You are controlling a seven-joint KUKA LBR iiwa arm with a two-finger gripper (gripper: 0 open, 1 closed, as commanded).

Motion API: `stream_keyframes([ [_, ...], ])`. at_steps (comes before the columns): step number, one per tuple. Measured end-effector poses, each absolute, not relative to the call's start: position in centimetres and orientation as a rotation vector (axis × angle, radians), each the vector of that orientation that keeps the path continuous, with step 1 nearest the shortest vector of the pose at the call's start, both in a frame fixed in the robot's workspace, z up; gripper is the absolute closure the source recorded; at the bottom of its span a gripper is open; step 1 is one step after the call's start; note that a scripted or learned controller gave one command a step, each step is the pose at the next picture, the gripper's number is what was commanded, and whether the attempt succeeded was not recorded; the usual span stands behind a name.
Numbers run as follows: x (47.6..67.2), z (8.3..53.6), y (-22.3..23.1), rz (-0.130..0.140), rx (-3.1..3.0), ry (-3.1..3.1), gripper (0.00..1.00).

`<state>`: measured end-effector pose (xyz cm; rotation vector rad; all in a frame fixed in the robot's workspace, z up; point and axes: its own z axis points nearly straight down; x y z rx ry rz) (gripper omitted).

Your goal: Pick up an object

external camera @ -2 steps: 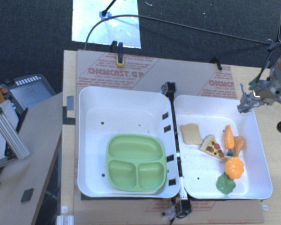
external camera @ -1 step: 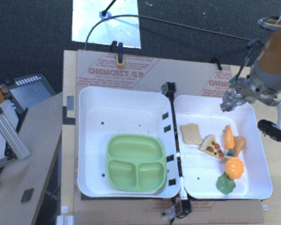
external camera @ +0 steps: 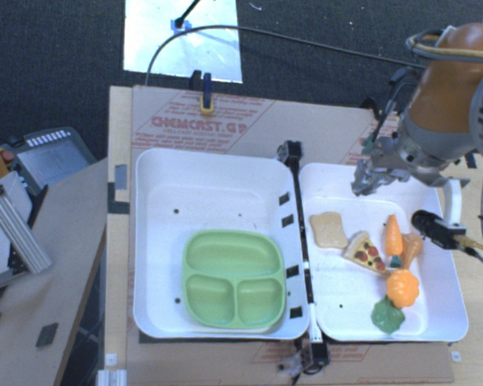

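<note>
Nearest the camera, along the front of the right bin (external camera: pixel 453 320), a green broccoli piece (external camera: pixel 388 316) lies by the front edge with an orange fruit (external camera: pixel 404 287) touching it just behind. Further in, a pizza slice (external camera: pixel 366 252) rests near the bin's middle, and a slice of toast (external camera: pixel 329 230) sits just beside it toward the divider between the bins. Toward the right edge stand two carrot-like pieces: an orange carrot (external camera: pixel 393 234) and a paler one (external camera: pixel 412 248) close against it, both pointing roughly front to back. In the left bin (external camera: pixel 153 183), a green divided plate (external camera: pixel 233 278) with three compartments lies in the front half, nearer the front right corner. Behind the toys, over the far part of the right bin, the gripper (external camera: pixel 367 180) hangs at the end of the grey arm (external camera: pixel 454 70), above bare white floor and apart from every toy; nothing shows between its fingers, and the view is too dark and small there to tell whether they stand wide or narrow. A black attachment (external camera: pixel 436 227) juts out near the bin's right edge. Beyond the bins, a cardboard sheet (external camera: pixel 229 123) with red lettering covers the bench, a yellow clamp (external camera: pixel 206 93) gripping its far edge.
</note>
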<state>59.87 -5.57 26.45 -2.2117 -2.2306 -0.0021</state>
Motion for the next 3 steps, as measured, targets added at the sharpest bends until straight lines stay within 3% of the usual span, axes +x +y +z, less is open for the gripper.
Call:
stream_keyframes([
  [1, 59.8, 26.2, -1.0, -0.003, -2.213, -2.231, 1.0],
  [3, 57.4, 25.5, 8.5, -0.002, -2.212, -2.23, 1.0],
])
